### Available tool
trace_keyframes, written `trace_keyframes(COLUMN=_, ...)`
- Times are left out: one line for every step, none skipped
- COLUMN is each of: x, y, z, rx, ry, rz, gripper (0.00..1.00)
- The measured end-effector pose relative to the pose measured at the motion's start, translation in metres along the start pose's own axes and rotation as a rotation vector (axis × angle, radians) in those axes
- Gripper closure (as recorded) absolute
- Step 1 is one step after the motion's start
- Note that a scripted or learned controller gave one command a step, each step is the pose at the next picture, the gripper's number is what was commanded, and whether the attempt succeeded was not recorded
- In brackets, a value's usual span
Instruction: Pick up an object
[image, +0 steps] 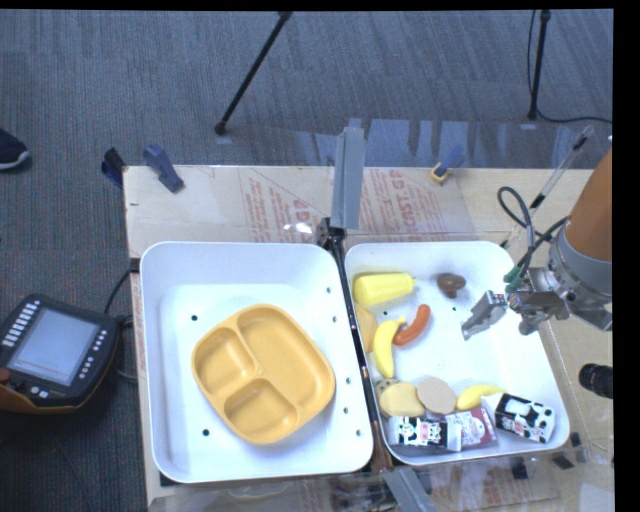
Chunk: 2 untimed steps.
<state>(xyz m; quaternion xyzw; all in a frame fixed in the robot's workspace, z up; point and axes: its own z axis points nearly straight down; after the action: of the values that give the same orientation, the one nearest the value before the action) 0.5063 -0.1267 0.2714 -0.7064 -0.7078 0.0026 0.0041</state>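
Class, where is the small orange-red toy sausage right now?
The small orange-red toy sausage lies in the right white bin, touching the yellow toy banana, below the yellow block.

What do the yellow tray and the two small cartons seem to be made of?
Tray: probably moulded plastic, matte yellow, one even colour with rounded compartments and soft edges. Cartons: probably printed cardboard or plastic toy packs, boxy with flat faces and cow-spot print; the view is too small to tell which.
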Motion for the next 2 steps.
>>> trace_keyframes(x=0.048, y=0.086, z=0.139, rx=0.009, ry=0.001, rz=0.057, gripper=0.00)
trace_keyframes(x=0.028, y=0.099, z=0.187, rx=0.000, ry=0.000, rz=-0.080, gripper=0.00)
